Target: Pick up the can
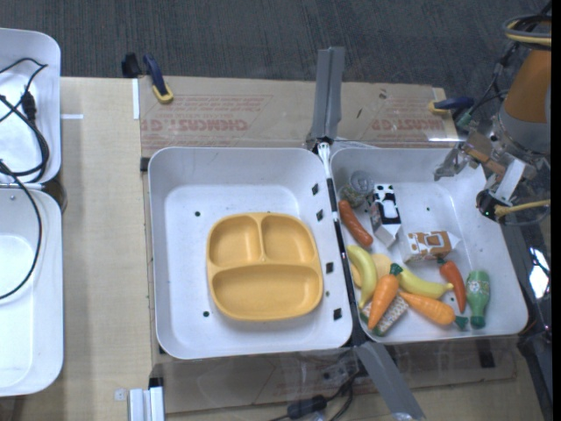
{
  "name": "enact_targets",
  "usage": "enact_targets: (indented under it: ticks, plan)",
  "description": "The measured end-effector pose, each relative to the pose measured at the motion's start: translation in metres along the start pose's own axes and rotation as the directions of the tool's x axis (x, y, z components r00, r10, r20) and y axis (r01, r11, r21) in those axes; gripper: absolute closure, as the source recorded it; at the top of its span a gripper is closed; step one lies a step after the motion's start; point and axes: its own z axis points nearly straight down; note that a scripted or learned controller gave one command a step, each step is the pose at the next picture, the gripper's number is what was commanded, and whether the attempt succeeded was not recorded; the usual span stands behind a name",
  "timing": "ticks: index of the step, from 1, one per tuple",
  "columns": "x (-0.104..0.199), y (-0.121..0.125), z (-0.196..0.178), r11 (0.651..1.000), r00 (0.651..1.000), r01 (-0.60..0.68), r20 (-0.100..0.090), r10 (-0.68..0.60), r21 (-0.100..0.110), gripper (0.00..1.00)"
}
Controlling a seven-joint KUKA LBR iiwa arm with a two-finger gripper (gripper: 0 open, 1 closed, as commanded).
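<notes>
Two bins side by side on tabletop (105,235). Left bin (175,261) holds a divided plate (263,266), centred. Right bin (500,261): can (359,185) at back-left corner, carton (386,207) just right of it, bananas (386,274) and carrots (412,301) toward front, bottle (477,296) front-right.

Cardboard sheet (263,117) behind bins, red upside-down print, roughly "CHEMCO"

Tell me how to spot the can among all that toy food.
Look in the right bin, the crowded one, not the left bin with the yellow plate. Go to its far left corner, beside the black-and-white carton and above the orange carrot. The can is the small, dull grey, see-through-looking thing there, the one piece with no bright colour.
</notes>
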Motion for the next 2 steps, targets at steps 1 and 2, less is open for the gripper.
enact_targets:
  ticks: [1, 2]
  plan:
    - [0.01, -0.054, 0.062, 0.948, 0.948, 0.318, -0.001, -0.318, 0.001, 0.0]
    - [-0.014, -0.118, 0.062, 0.93, 0.93, 0.368, -0.001, -0.368, 0.002, 0.0]
